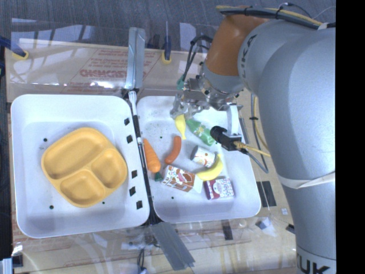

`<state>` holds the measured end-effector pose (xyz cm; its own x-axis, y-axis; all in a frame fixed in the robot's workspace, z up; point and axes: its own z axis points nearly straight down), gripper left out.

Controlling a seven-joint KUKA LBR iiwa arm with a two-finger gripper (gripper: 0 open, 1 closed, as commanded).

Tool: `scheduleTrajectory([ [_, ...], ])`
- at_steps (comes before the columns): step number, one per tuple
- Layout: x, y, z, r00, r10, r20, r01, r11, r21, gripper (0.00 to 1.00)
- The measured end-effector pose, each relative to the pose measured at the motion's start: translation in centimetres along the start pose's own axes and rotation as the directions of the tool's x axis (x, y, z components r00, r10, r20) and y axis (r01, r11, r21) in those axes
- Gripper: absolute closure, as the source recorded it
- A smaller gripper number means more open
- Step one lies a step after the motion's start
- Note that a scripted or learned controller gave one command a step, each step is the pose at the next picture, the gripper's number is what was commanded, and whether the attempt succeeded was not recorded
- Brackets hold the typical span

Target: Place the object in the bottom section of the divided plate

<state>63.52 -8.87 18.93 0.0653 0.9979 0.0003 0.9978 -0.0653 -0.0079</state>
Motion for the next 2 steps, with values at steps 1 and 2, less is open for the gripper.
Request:
scheduleTrajectory([
  [1,5.2,-1.9,-3.8,0.993,-0.122,0.001,0.122,0.993,-0.002,1.0],
  [2,11.0,-8.9,-3.6,0.989,-0.15,0.002,0.15,0.989,0.0,1.0],
])
